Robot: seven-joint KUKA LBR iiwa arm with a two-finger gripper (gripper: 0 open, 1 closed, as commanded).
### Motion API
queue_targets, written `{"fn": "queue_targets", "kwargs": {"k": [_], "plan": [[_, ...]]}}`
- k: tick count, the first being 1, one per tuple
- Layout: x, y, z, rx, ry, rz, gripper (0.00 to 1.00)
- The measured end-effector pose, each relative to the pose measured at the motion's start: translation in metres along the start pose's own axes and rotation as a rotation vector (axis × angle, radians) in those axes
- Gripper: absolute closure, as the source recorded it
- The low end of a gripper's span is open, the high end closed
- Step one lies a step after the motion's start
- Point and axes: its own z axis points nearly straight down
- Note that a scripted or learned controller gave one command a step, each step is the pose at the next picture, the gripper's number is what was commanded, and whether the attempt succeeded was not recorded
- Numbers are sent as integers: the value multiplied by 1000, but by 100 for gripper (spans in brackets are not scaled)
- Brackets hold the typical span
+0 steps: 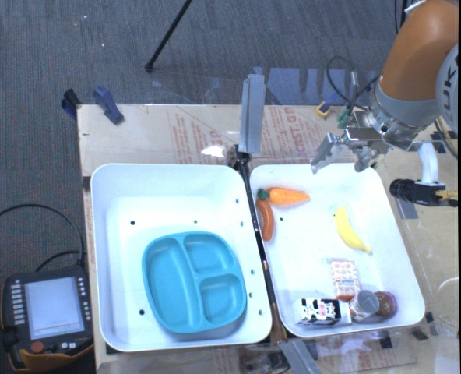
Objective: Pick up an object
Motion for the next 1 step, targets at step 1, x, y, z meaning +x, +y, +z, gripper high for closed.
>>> {"fn": "queue_targets", "kwargs": {"k": [1], "plan": [[-30, -44, 62, 0, 1, -56, 0]]}}
